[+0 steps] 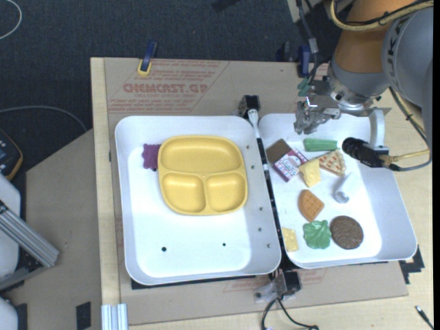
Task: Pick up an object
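We see the end effector (311, 117) hanging over the far edge of the right white plastic bin (395, 205), and we cannot tell how it is set from this angle; nothing visibly sits in it. The candidates for picking all lie toward the camera from it.

Our worry is crowding. Just below the end effector, the brown rectangular block (278, 150), the maroon-and-white wrapped packet (290, 165) and the pale yellow cheese wedge (311, 173) touch or nearly touch, so a descent there could land on two things at once, or push one aside and close on none. The green pod-shaped piece (320, 144), slightly to its right, is thin and low and may slip out. The bin's far wall is close, and a drop too near it risks striking the rim.

Counting: two white bins, the left one (130, 184) holding one yellow three-compartment plastic tray (202, 173) and one purple flat piece (150, 156) touching the tray's left side. In the right bin we count nine things: the block, packet, wedge and pod, plus one triangular pizza-like slice (333, 163), one small grey piece (342, 196), one orange waffle-like square (311, 204), one green leafy piece (316, 234), one dark brown round patty (346, 232). One small yellow chunk (290, 239) sits by the near-left wall, making ten.
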`<state>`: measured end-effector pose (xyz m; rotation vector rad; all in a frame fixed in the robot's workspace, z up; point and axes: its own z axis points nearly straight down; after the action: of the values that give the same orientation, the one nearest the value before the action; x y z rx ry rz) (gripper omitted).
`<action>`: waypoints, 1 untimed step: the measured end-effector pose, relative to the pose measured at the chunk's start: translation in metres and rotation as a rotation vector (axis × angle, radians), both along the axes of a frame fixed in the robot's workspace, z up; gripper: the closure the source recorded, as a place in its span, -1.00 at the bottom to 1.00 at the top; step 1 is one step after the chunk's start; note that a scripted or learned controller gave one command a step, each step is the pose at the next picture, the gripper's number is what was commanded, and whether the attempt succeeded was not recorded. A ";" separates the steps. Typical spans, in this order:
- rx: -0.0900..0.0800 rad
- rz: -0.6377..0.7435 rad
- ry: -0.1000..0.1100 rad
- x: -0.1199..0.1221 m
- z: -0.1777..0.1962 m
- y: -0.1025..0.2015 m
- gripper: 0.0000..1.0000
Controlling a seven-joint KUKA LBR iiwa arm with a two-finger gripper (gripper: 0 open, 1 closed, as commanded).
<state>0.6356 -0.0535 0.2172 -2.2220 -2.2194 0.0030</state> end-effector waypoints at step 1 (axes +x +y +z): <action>-0.001 0.001 -0.007 0.008 0.011 -0.007 1.00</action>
<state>0.6436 -0.0606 0.2285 -2.2249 -2.2244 -0.0034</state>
